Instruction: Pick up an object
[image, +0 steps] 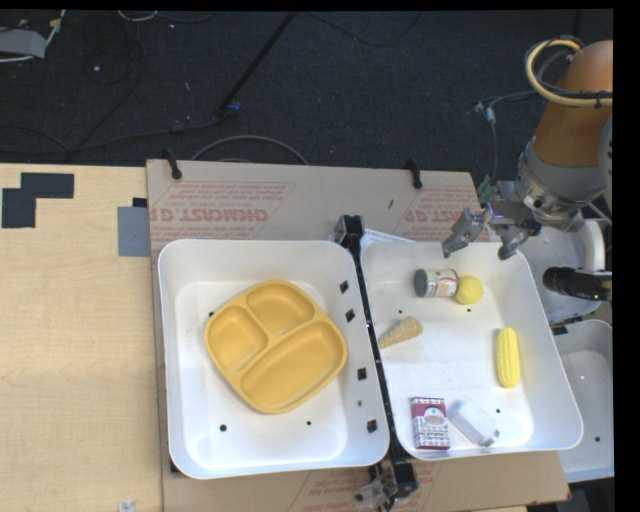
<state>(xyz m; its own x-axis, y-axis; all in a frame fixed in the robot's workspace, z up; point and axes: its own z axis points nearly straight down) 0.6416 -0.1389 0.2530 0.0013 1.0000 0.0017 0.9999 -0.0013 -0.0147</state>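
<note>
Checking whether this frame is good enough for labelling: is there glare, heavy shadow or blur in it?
Camera view: lighting is even and soft; the white bins look bright but keep their edges; the tray casts hardly any shadow; the floor behind is dark; the claw is a little soft; small items stay readable.

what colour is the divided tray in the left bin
The divided tray is yellow, seen clearly in the camera view.

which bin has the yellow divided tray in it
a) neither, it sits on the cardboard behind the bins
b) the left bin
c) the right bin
b) the yellow divided tray lies flat inside the left bin, while the right bin holds the small items such as the corn cob and the red box.
</note>
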